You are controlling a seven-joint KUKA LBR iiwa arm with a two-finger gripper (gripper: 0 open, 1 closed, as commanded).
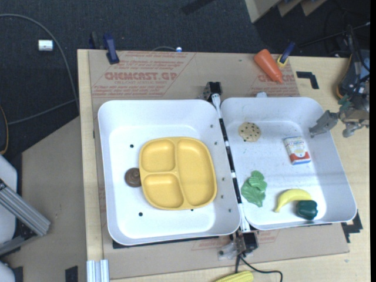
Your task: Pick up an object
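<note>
The right bin [329, 175] holds a round cookie [249, 131], a small white carton with red and blue print [297, 150], a leafy green piece [254, 188], a yellow banana [291, 198] and a dark green pepper [306, 209] touching the banana's tip. My gripper [337, 125] hangs at the right bin's far right rim, up and to the right of the carton. Its fingers are spread open with nothing between them.
The left bin [114, 134] holds a yellow divided plate [177, 173] with a brown disc [133, 177] at its left side. An orange carrot [269, 66] lies on the bench behind the right bin. A blue clamp [110, 49] sits at the back left.
</note>
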